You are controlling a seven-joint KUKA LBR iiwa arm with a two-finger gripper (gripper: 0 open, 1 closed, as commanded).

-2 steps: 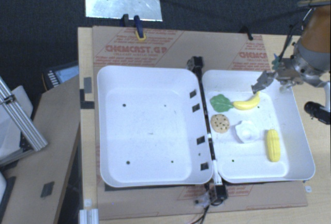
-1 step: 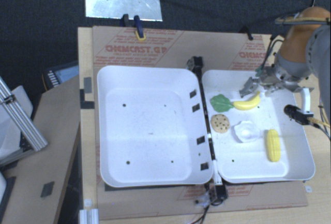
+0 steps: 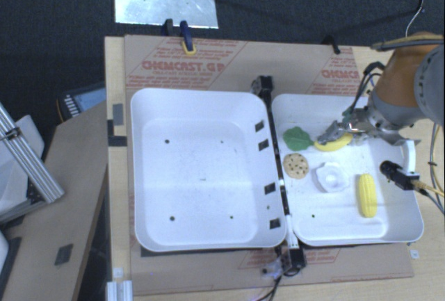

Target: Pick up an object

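In the right bin (image 3: pixel 348 223) lie a yellow banana (image 3: pixel 335 145), a green leafy piece (image 3: pixel 297 137), a round cookie (image 3: pixel 296 165), a small white cup-like piece (image 3: pixel 331 177) and a yellow corn cob (image 3: pixel 366 194). My gripper (image 3: pixel 338 133) reaches in from the right and hangs low at the banana's upper edge, partly covering it. Whether it touches the banana cannot be made out.
The left bin (image 3: pixel 201 174) sits beside the right one, with black clips (image 3: pixel 268 147) along the shared wall. A black fitting with a cable (image 3: pixel 396 176) hangs over the right bin's right side. Cardboard (image 3: pixel 208 63) lies under both bins.
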